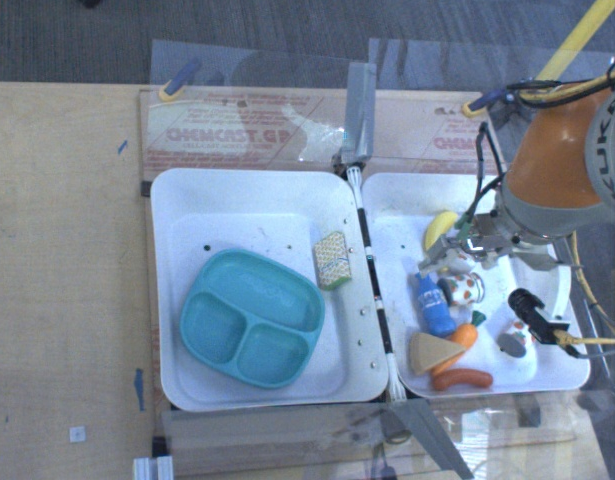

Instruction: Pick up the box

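The box (332, 259) is small, with a green and yellow pattern. It lies in the left bin (177, 268) close to that bin's right wall, just right of a teal divided plate (251, 317). My gripper (454, 255) hangs low over the right bin (397, 218), between a yellow banana (439, 230) and a blue bottle (433, 304). It is well to the right of the box, across the wall between the two bins. Nothing shows between its fingers.
The right bin also holds a white and red toy (468, 288), a tan wedge (433, 352), an orange carrot (466, 336), a red sausage (462, 378) and a small grey piece (512, 344). The arm's orange band (557, 158) is above the bin's far right.
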